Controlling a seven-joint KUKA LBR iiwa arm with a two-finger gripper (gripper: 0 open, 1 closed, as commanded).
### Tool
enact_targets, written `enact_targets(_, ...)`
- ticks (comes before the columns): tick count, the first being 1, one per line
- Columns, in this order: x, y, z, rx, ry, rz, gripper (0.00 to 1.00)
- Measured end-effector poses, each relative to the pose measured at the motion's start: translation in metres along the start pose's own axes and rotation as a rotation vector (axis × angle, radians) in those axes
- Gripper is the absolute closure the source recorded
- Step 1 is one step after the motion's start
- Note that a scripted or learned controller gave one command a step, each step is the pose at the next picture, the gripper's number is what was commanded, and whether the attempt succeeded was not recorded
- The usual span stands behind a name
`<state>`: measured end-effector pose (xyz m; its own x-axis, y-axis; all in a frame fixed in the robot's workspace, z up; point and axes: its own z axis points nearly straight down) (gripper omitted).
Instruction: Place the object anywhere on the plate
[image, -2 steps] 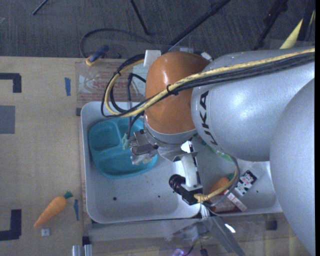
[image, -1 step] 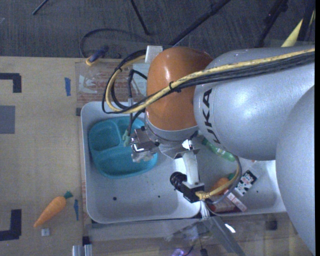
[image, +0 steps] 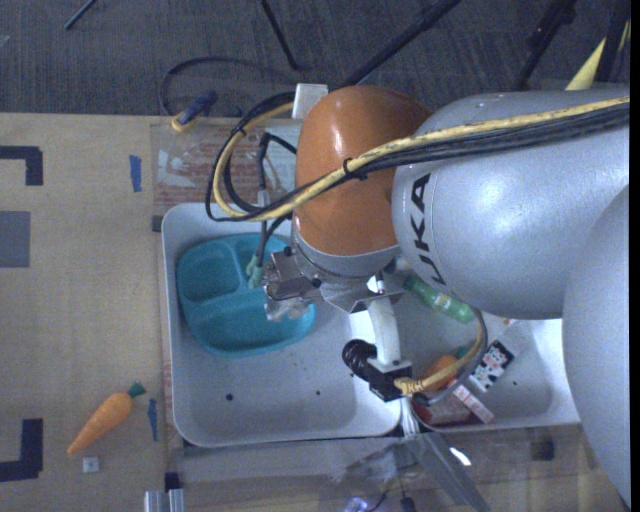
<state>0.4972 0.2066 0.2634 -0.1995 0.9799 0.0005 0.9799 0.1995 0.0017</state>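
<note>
While the big grey arm (image: 500, 190) with its orange band (image: 345, 170) looms over the left bin (image: 260, 410), the gripper (image: 285, 290) sits right above the blue divided plate's (image: 215, 290) right edge. Whether it's wide, narrow or carrying anything, I can't tell. A toy carrot (image: 102, 420) lies out on the bench (image: 70, 300), left of the bin. Small packets (image: 470, 390) clutter the right bin (image: 530, 390). Yellow cable (image: 235, 165) loops behind.
</note>
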Motion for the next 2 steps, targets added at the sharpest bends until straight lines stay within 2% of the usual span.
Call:
enact_targets(1, -0.026, 0.036, 0.032, 0.0, -0.001, 0.058, 1.0)
enact_targets(2, -0.025, 0.019, 0.033, 0.004, 0.001, -0.291, 1.0)
